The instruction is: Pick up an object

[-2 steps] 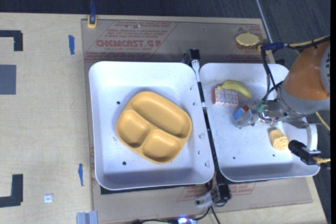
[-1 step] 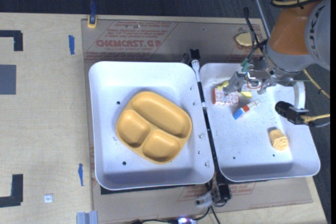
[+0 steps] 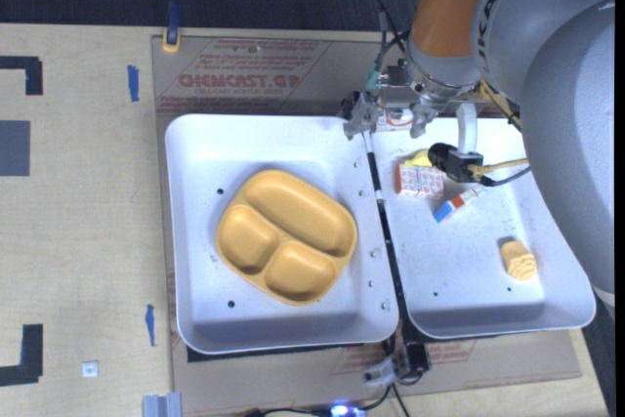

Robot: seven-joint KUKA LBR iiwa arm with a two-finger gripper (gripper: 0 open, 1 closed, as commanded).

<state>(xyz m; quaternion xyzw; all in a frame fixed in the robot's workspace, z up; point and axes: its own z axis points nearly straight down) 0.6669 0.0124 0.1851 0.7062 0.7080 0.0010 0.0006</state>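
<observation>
My gripper (image 3: 391, 116) hangs over the far end of the ridge between the two bins, under the orange band of the arm. Just in front of it, in the right bin (image 3: 547, 308), lies a small white box with red and yellow print (image 3: 418, 179). A yellow piece (image 3: 420, 158) peeks out behind the box. A small blue, white and red item (image 3: 452, 205) lies to the box's right. Near that bin's right wall rests a yellow ridged lump (image 3: 519, 260). The gripper's underside is hidden by the wrist.
The left bin (image 3: 195, 308) holds a large yellow dish with three compartments (image 3: 284, 234), tilted toward the middle. The grey arm covers the upper right of the view. Bare bin floor lies in the front half of the right bin.
</observation>
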